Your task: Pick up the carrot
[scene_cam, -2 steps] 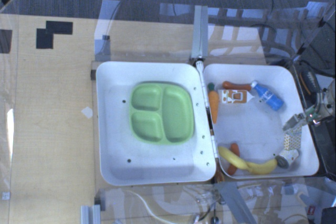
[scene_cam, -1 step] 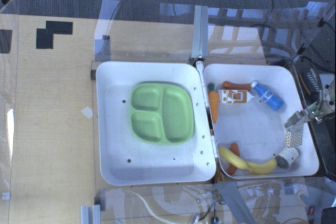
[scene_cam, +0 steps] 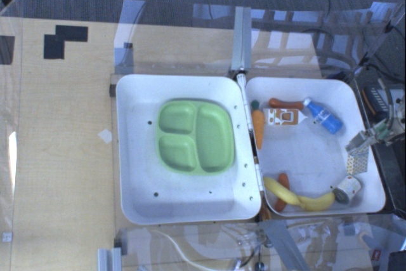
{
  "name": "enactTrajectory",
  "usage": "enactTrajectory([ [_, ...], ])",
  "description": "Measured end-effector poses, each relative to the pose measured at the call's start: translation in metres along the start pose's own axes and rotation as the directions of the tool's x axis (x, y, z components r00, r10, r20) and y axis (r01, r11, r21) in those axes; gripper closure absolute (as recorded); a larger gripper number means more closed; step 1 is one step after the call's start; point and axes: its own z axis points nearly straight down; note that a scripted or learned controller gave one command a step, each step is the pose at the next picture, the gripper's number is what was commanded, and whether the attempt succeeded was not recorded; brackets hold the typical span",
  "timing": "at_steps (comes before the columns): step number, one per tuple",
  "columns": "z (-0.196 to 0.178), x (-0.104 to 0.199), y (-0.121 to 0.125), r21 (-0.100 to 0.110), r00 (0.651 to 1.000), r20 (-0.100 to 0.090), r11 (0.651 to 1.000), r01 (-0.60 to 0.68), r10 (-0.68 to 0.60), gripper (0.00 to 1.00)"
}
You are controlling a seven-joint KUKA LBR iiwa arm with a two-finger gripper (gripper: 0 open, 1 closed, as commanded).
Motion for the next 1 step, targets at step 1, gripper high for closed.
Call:
enactTrajectory([
  [1,-0.0114,-0.0005,0.0024,-0.005,1.000,0.004,1.000,0.005,-0.005,1.00],
])
